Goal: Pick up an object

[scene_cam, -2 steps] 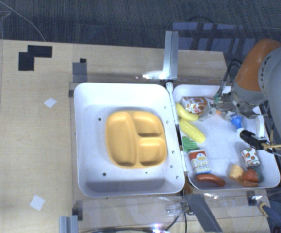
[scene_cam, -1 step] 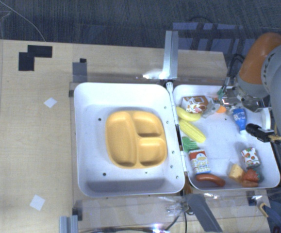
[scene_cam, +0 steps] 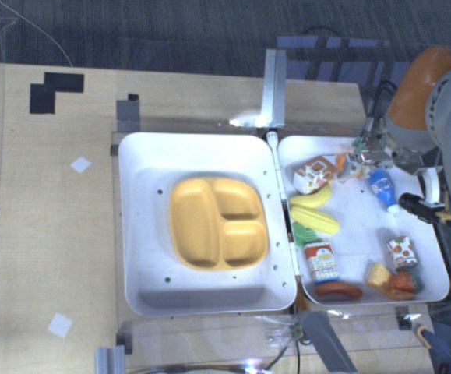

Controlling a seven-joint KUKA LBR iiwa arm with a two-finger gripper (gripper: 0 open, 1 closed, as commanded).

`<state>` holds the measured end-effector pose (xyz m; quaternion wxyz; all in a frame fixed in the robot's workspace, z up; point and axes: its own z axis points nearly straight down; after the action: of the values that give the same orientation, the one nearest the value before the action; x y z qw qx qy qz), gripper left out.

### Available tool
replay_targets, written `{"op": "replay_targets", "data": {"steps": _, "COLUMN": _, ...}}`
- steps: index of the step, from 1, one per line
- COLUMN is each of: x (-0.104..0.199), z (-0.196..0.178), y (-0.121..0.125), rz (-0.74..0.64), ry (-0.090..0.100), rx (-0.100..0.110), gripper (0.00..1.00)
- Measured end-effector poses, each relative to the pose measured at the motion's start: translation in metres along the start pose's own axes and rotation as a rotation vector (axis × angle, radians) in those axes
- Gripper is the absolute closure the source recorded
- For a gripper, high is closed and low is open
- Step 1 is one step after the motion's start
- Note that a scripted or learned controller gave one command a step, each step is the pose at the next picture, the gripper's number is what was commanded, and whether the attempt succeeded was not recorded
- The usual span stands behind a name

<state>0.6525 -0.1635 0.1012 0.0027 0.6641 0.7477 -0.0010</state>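
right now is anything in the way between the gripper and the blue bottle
Nothing visible. The gripper hangs over the far end of the right bin; the blue bottle lies close beside it, with no item between them.

Arm (scene_cam: 449, 119) cut by right edge, carton (scene_cam: 321, 261) label unreadable.

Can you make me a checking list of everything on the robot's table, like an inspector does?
Surface: pale wooden bench bearing a left white bin and a right white bin.
Job's things: all in the right white bin: yellow toy banana, yellow toy corn cob, blue plastic bottle, red toy sausage, two small white-and-red cartons.
Clutter: yellow divided plastic tray alone in the left white bin; black tape patches on the bench.
Grippers: tool hangs over the right white bin's far edge; grip unclear.
Cables: thin dark cable at the bench's front edge.
Surroundings: dark blue carpet beyond the bench.
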Motion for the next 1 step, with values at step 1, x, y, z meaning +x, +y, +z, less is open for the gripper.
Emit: {"op": "replay_targets", "data": {"steps": 1, "x": 0.0786, "z": -0.1836, "y": 0.0292, "rz": -0.032, "ry": 0.003, "rx": -0.015, "gripper": 1.00}}
